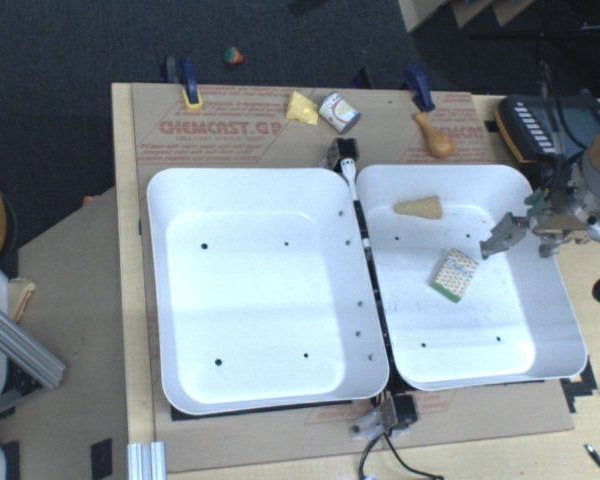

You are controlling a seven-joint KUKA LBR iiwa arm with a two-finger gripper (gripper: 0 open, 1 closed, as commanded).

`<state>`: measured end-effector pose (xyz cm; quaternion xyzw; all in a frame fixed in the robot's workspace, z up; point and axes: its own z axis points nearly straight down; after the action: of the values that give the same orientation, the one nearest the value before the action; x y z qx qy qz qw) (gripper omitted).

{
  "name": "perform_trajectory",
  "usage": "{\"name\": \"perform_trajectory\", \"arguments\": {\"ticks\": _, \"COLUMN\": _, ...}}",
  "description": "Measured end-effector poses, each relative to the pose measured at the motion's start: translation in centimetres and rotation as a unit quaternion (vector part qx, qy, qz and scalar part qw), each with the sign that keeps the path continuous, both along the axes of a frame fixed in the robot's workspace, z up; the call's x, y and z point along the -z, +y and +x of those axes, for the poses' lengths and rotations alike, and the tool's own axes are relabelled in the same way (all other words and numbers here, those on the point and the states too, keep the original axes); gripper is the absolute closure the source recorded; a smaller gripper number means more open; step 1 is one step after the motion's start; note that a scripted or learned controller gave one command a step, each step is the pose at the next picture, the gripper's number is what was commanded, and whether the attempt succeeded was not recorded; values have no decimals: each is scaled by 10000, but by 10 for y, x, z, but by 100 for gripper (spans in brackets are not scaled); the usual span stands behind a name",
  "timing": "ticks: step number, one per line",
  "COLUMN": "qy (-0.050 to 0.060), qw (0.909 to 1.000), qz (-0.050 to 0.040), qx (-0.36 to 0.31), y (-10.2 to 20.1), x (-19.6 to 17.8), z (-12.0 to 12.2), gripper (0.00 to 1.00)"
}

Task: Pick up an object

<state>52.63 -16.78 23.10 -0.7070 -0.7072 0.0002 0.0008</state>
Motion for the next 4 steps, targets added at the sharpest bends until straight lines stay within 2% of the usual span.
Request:
{"name": "perform_trajectory", "arguments": {"ticks": 1, "qy": 11, "qw": 10000, "qz": 11, "qx": -1, "y": 27, "x": 153, "z": 0, "gripper": 0}}
{"name": "perform_trajectory", "arguments": {"ticks": 2, "qy": -24, "qw": 10000, "qz": -13, "qx": 7, "y": 24, "x": 136, "z": 1, "gripper": 100}}
{"name": "perform_trajectory", "arguments": {"ticks": 3, "qy": -38, "qw": 10000, "qz": -7, "qx": -31, "y": 66, "x": 146, "z": 67, "gripper": 100}}
{"name": "perform_trajectory", "arguments": {"ticks": 4, "qy": 34, "qw": 10000, "qz": 10, "qx": 10, "y": 73, "x": 147, "z": -4, "gripper": 100}}
